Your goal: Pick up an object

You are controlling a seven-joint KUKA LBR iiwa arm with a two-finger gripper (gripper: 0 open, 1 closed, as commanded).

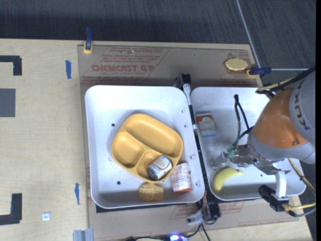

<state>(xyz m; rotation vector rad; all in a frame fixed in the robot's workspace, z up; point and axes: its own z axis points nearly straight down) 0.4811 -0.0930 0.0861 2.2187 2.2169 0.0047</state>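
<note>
My gripper (226, 157) is low in the right bin (281, 187), at the end of the grey and orange arm reaching in from the right. A yellow banana (223, 177) lies just below it by the bin's front wall, close to the gripper's tip. A small white and red carton (206, 125) lies at the far left of the same bin. The arm hides the bin's right half.
The left bin (100, 134) holds a yellow divided plate (145, 134) with a tin can (159, 167) in its near compartment. A red-labelled pouch (181, 177) and a brown ridged piece (151, 191) lie by its front wall. Black cables hang over the right bin.
</note>
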